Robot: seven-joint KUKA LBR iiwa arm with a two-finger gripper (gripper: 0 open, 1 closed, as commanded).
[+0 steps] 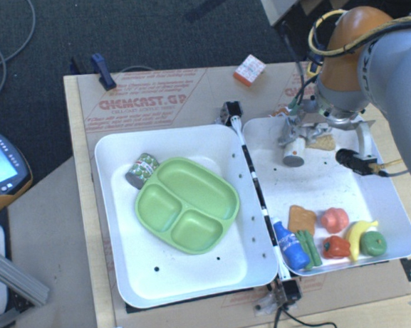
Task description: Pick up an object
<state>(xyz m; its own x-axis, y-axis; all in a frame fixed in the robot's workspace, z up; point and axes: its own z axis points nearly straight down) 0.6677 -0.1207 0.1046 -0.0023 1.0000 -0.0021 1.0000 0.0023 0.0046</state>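
My gripper (293,132) hangs low over the far part of the right bin (389,201), under the grey arm with its orange band (351,33). Right below it is a small pale cup-like object (292,153); whether the gripper touches it cannot be made out. A tan cracker-like piece (324,142) lies just to its right. At the bin's near end lie a blue bottle (290,245), an orange toast slice (302,218), green beans (310,248), a pink fruit (334,220), a red pepper (334,247), a banana (359,234) and a green fruit (374,243).
The left bin (126,238) holds a green divided plate (187,204) and a can (142,169) lying at the plate's far left corner. A small orange-and-white box (249,69) and a blue clip (102,71) sit on the board behind the bins. A black part (355,161) juts from the arm.
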